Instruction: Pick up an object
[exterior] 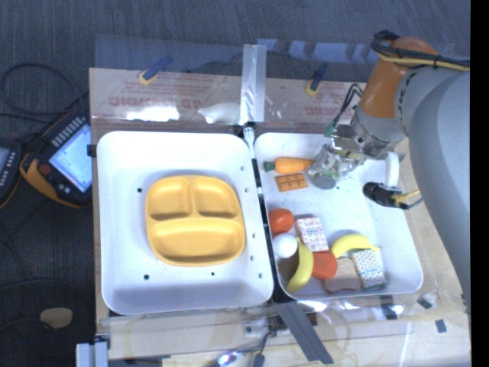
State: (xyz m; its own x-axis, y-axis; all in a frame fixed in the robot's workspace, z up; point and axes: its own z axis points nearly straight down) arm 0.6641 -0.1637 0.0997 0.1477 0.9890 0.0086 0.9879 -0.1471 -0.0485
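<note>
My gripper hangs low over the back of the right bin, just right of an orange carrot and a small orange waffle square. Nothing shows between its fingers. Further forward in that bin lie a red tomato, a white egg, a small printed carton, a yellow banana, a second yellow fruit, a red piece, a brown bread slice and a patterned box.
The left bin holds a yellow divided plate. A low wall separates the two bins. A handheld pendant lies off the bench at the left. The arm's grey body fills the right side.
</note>
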